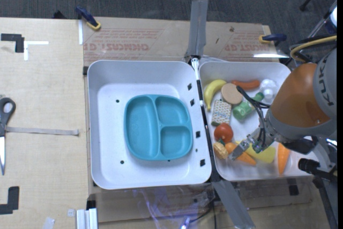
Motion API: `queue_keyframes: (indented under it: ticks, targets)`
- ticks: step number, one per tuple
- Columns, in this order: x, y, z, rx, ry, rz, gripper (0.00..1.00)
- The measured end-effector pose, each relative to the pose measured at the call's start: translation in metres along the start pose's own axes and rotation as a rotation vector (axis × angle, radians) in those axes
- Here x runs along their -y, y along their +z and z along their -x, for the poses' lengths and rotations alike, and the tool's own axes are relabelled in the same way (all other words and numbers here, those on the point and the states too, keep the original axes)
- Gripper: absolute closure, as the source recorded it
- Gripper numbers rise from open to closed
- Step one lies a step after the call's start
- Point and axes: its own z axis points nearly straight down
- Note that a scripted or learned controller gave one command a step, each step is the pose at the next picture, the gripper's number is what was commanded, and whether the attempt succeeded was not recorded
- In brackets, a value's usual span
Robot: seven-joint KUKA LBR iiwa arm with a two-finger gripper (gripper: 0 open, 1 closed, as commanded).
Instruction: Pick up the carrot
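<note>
The gripper (239,150) sits low at the right bin's (244,173) front edge. Its fingers seem clamped on the carrot (246,158), though the view is unclear.

arm: I reach in from the right, grey links, orange band above my wrist | wrist: angled down and leftward | gripper (241,149): low, at my arm's left end

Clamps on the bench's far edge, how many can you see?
2. One clamp sits at the far left corner of the cardboard, the other clamp at its far right corner, above the right bin. The arm may hide more.
</note>
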Motion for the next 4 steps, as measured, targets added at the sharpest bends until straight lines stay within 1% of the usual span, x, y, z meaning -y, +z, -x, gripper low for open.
queue_keyframes:
  ticks: [1,2,3,4]
  targets:
    - [-0.001,0.000,-0.001,-0.001,0.370,0.000,0.00]
    - [-0.002,-0.008,0.000,0.001,0.366,0.000,1.00]
    - [-0.130,-0.099,-0.044,0.001,0.600,-0.003,1.00]
    - [-0.130,-0.099,-0.044,0.001,0.600,-0.004,0.00]
